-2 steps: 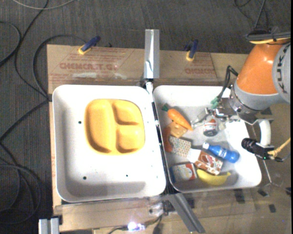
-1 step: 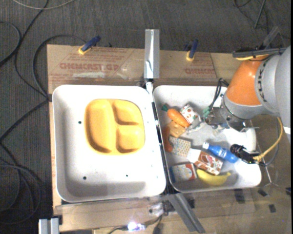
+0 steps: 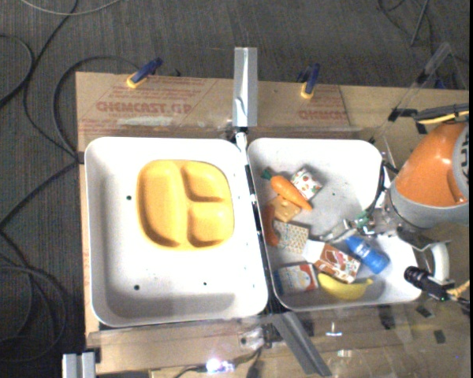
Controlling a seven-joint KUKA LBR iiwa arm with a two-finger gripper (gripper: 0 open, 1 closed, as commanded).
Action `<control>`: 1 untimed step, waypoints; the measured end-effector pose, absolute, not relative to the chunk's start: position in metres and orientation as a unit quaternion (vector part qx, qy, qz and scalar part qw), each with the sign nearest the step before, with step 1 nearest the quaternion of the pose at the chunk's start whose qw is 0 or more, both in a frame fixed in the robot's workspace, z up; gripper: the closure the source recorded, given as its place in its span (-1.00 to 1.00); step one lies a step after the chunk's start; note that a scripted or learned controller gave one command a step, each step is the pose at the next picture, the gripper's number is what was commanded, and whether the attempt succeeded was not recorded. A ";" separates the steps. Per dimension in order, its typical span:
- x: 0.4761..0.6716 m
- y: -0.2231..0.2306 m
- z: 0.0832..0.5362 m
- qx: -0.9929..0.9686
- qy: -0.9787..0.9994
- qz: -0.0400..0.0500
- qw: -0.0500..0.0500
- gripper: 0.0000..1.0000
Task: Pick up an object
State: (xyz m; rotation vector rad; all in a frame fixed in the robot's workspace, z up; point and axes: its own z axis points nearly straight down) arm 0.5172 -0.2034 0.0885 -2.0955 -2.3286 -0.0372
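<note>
Grey arm with an orange band hangs over the right white plastic bin (image 3: 370, 152); nothing lifted yet.
Its gripper (image 3: 361, 225) sits low among the clutter, grip impossible to tell; a blue plastic bottle (image 3: 368, 254) lies just below, a yellow banana (image 3: 345, 288) further down.

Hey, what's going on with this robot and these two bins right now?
A grey and orange robot arm reaches in over the right bin, which holds a carrot, a banana, a blue bottle and small food cartons. Its claw sits just above the bottle. The left bin holds a yellow divided tray.
</note>
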 end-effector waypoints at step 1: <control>0.504 -0.200 0.089 -0.674 -0.739 -0.010 -0.002 -1.00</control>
